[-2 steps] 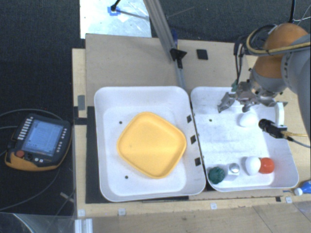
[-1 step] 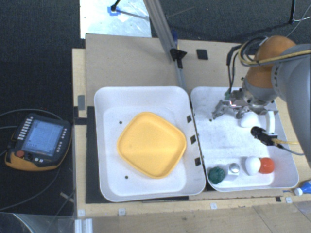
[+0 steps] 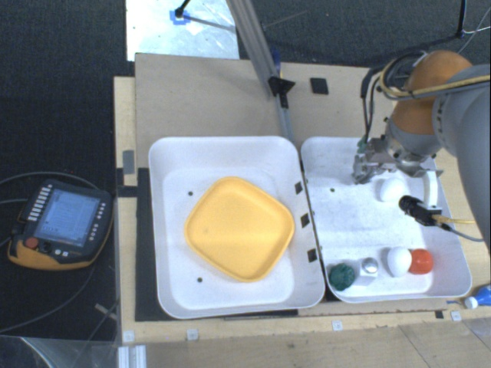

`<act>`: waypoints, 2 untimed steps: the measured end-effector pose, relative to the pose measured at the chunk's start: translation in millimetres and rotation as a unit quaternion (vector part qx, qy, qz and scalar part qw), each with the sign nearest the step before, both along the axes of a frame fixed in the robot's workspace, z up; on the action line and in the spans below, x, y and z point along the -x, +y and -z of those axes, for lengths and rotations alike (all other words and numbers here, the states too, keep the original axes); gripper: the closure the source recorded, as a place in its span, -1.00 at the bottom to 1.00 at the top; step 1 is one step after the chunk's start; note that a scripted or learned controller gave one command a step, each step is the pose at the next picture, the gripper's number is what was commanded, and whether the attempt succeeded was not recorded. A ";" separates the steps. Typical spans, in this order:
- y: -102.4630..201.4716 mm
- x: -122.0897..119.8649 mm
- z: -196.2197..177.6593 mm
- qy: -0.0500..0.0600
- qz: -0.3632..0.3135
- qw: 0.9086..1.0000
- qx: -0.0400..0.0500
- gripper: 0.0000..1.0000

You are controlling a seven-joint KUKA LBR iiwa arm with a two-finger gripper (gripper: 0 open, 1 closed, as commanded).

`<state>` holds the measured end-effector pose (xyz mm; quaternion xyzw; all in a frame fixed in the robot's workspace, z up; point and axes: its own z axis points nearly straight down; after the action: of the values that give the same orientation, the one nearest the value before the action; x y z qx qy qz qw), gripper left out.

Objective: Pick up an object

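While the arm reached in, the scene read so:
Counter (image 3: 199, 90): carried both bins.
Left bin (image 3: 165, 205): held a yellow plate (image 3: 239, 227), well apart from the tool.
Right bin (image 3: 337, 213): reference for all below.
Tool (image 3: 372, 167): at its far edge; grip state, cannot tell.
White ball (image 3: 391, 188): just beside the tool, likely target.
Near-edge cluster: green object (image 3: 342, 275), white ball, red ball (image 3: 421, 261), well apart, not obstructing.

two white bins (image 3: 161, 205), one yellow plate (image 3: 239, 227), five small objects (image 3: 341, 275)
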<state>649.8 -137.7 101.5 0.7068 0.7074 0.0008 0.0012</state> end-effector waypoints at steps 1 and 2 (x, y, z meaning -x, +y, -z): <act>-1.3 -6.7 -44.2 -0.001 0.000 1.000 0.000 1.00; 0.0 -13.6 -106.4 -0.002 0.000 1.000 0.000 1.00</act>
<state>663.4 -137.7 207.9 0.7067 0.7076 0.0020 0.0026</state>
